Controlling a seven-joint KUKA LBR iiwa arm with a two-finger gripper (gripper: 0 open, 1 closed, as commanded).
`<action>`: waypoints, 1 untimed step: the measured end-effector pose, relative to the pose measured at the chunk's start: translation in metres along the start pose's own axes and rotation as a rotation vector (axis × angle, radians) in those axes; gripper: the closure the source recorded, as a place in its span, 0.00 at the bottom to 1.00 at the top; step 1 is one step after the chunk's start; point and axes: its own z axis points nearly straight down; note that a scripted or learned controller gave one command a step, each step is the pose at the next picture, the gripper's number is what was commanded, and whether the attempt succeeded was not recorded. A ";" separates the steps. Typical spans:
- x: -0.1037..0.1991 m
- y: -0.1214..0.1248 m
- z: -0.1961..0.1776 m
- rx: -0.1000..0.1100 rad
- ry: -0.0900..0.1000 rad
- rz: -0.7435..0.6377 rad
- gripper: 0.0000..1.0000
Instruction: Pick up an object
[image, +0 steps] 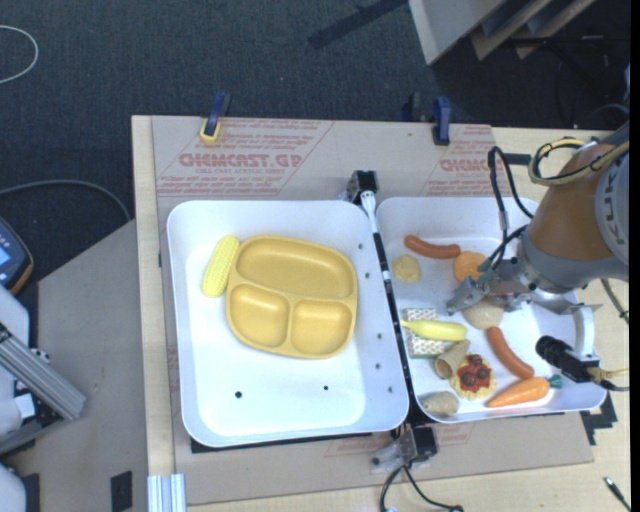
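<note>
The right bin (425, 215) holds several toy foods: a red sausage (432, 246), an orange piece (468, 266), a pale round piece (405, 268), a banana (436, 329), a second sausage (508, 352), a small pizza (473, 377), a carrot (518, 393) and a beige lump (485, 317). My gripper (480, 294) hangs low over the bin's middle, right above the beige lump and beside the orange piece. The wrist hides the fingertips.
The left bin (200, 380) bears a yellow divided plate (290, 295) with a corn cob (219, 265) beside it. A black clamp (362, 185) sits between the bins at the back. Cables (515, 185) loop over the right bin's far corner.
</note>
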 end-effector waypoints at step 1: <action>0.000 0.000 -0.012 -0.004 -0.001 0.002 1.00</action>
